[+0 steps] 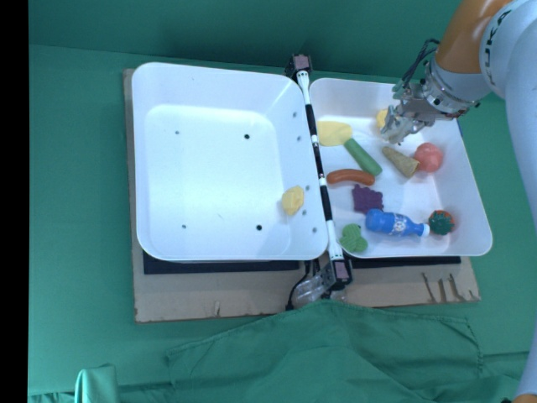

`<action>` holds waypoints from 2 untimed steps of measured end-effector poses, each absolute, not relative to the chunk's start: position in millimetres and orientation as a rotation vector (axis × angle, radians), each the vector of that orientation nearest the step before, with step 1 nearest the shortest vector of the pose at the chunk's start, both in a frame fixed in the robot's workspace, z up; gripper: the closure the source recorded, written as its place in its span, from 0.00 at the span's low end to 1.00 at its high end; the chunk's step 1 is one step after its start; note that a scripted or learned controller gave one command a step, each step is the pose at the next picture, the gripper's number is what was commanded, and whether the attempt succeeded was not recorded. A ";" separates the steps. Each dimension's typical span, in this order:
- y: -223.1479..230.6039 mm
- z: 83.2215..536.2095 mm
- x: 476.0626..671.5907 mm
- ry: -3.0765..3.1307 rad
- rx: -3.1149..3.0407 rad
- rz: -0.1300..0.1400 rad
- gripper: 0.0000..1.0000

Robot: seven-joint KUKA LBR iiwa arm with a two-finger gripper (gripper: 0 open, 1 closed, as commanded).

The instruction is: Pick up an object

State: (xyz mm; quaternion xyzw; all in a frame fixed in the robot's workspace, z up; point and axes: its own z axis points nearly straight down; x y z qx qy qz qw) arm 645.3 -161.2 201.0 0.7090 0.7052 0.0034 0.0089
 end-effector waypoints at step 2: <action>-158.5 315.9 649.7 2.212 2.217 0.009 1.00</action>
